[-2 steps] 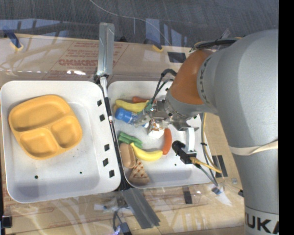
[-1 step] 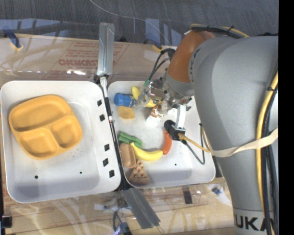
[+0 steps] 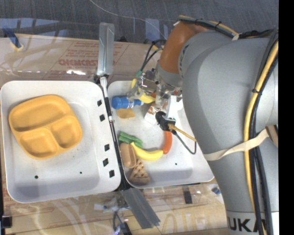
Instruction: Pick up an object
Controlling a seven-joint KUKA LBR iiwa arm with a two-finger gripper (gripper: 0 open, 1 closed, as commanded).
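We found the tool (image 3: 154,93) low over the far end of the right bin (image 3: 186,166), and that bin is our landmark throughout. Whether the tool was clenched or released we could not tell; the wrist hid its tips. Just beside it, toward the bin's far left corner, lay a blue bottle (image 3: 121,102), with a small yellow piece (image 3: 146,98) touching the tool's near side and a tan chunk (image 3: 126,113) a little nearer the middle. Toward the near left corner a banana (image 3: 148,154) lay across a green pod (image 3: 129,139), a red chili (image 3: 167,142) just to its right, bread pieces (image 3: 134,164) beneath. We judged the step to be settling on one item at the far end. To do it well, we would have centred over a single piece, clear of the bin wall, before closing. The yellow tray (image 3: 44,125) sat in the left bin (image 3: 54,185).
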